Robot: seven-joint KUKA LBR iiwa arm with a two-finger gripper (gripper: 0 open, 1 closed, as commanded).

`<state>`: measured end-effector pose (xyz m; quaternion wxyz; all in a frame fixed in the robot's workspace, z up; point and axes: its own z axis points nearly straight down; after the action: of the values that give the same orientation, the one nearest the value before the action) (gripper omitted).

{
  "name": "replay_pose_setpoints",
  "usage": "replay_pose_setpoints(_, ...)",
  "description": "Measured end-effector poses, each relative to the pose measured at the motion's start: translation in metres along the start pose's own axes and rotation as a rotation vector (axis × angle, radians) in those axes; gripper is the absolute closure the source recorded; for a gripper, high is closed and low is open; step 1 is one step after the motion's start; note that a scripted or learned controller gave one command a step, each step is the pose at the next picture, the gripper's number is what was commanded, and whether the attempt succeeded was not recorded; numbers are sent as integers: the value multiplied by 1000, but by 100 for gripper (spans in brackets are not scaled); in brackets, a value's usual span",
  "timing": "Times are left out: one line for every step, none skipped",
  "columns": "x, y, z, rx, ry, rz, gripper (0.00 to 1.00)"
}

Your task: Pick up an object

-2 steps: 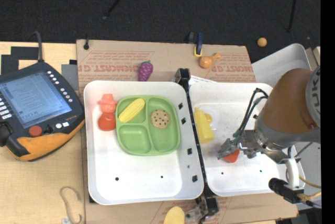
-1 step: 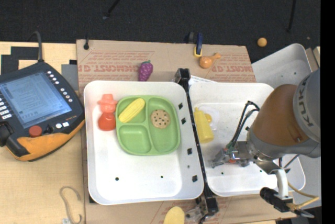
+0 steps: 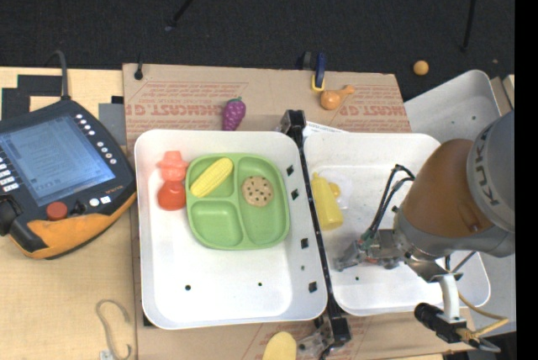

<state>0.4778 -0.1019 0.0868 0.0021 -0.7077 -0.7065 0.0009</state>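
Reaching low in the frame's lower-right white bin [image 3: 471, 291], the end effector [image 3: 351, 260], its grip unreadable, must close toward the yellow plastic bottle [image 3: 326, 200].

My arm [image 3: 458, 198] reaches in over the right-hand bin [image 3: 370, 150], its orange band bulking above the wrist. I see the gripper [image 3: 349, 259] low over that bin's near half, pointing toward the divider between bins.
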Motion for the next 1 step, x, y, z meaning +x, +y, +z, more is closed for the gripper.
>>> replay_pose_setpoints(-3,0,-11,0,0,9,100)
